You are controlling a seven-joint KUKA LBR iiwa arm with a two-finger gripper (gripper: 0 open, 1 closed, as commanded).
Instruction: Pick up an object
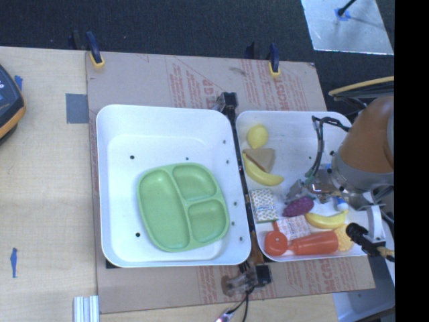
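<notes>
Purple object (297, 206) under arm's gripper (299, 192), right bin (288, 121).

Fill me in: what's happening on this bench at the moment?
The arm reaches in from the right, its gripper low in the right bin, just above a purple toy. Around it lie two bananas, a lemon, a tan wedge and an orange-red toy. The left bin holds a green divided plate. Nothing looks lifted yet.

green tray (181, 208), yellow banana (260, 172), purple eggplant (297, 207), white bins (120, 123)
</notes>
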